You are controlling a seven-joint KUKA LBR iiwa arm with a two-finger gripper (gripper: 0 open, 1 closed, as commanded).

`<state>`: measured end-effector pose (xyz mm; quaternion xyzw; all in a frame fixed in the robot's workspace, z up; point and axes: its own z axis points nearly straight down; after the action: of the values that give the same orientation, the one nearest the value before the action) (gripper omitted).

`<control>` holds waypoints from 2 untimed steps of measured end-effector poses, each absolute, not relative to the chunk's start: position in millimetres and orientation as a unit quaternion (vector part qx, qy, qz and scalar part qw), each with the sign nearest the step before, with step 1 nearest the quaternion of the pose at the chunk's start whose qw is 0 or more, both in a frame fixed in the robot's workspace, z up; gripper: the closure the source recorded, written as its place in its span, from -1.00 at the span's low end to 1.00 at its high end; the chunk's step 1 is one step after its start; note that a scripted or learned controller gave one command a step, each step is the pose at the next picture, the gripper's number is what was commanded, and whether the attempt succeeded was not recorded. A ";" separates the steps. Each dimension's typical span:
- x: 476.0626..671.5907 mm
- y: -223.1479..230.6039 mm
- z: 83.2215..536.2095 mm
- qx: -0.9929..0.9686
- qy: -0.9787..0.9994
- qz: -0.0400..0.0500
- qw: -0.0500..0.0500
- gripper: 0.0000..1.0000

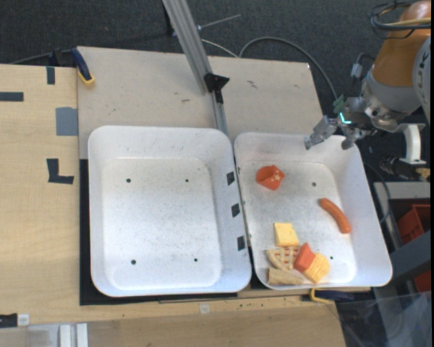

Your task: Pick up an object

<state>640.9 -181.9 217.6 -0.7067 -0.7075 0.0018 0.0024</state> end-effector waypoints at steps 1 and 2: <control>641.8 -181.9 220.2 -0.706 -0.708 0.001 0.000 -1.00; 644.6 -179.9 176.0 -0.706 -0.708 0.002 0.002 -1.00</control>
<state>644.6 -179.9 176.0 -0.7062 -0.7080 0.0022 0.0021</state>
